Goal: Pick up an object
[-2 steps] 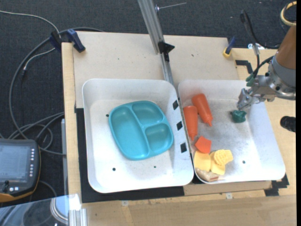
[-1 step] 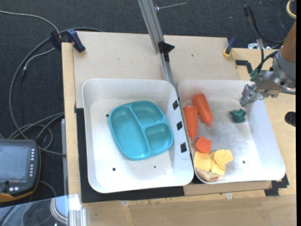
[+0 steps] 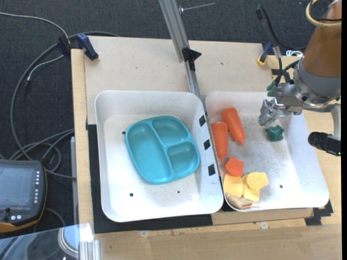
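Two white bins sit side by side on the bench (image 3: 135,64). Left of the divider between them, the left bin (image 3: 108,199) holds a teal divided plate (image 3: 161,149). Right of the divider, the right bin (image 3: 303,183) holds two orange carrots (image 3: 219,140) (image 3: 233,124), an orange block (image 3: 234,166), yellow pieces (image 3: 246,187) and a small green object (image 3: 275,132). The claw (image 3: 269,112) hangs just above that green object; whether it is spread or closed cannot be told.

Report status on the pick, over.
Gripper over right bin, nothing seen held. Small green object just below it. Carrots and yellow pieces left, clear of it.
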`<state>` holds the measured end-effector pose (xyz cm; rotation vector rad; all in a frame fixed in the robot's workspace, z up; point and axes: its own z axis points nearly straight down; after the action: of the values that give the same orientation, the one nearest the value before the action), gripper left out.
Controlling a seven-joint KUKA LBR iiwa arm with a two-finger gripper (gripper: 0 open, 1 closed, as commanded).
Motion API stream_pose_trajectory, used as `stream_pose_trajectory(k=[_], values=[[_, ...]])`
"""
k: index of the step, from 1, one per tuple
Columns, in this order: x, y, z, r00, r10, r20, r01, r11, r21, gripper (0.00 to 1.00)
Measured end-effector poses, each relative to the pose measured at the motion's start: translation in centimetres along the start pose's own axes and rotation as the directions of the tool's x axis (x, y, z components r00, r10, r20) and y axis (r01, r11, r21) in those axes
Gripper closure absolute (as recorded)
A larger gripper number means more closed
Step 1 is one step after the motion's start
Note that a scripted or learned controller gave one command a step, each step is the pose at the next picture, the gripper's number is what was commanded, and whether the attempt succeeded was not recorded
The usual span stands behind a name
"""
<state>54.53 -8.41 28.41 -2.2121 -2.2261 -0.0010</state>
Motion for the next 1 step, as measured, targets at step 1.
stream_pose_trajectory(k=[1], values=[[4.83, -0.66, 0.17, 1.000, 0.000, 0.000, 0.000, 1.000, 0.001, 1.00]])
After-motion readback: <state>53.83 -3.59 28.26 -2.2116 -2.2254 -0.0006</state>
